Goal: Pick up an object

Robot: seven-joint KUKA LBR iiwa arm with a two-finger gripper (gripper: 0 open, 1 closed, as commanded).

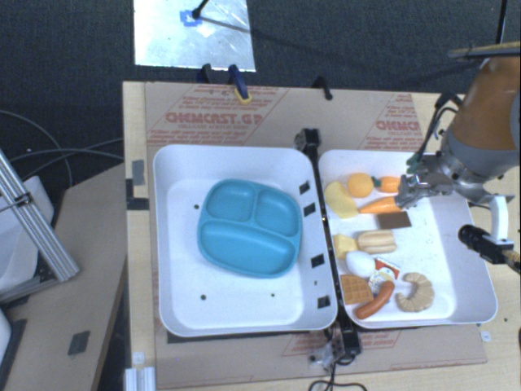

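The right bin [468, 279] holds several toy foods. A long orange carrot [376, 205] lies near its back, with a brown chocolate bar [394, 220] just in front of it. An orange fruit [360, 185] and a pale yellow fruit [340, 200] sit to the left. My gripper [412, 189] hangs low over the carrot's right end, at or just above it. The wrist hides the contact point. Nearer the front lie a bread roll [376, 240], an egg [358, 262], a waffle [356, 288], a sausage [374, 300] and a croissant [415, 292].
The left bin [183, 300] bears a blue divided plate [250, 226]. A black divider [321, 218] runs between the bins. A second small carrot piece [389, 183] lies behind the long carrot. A black fitting [487, 247] juts over the right bin's right rim.
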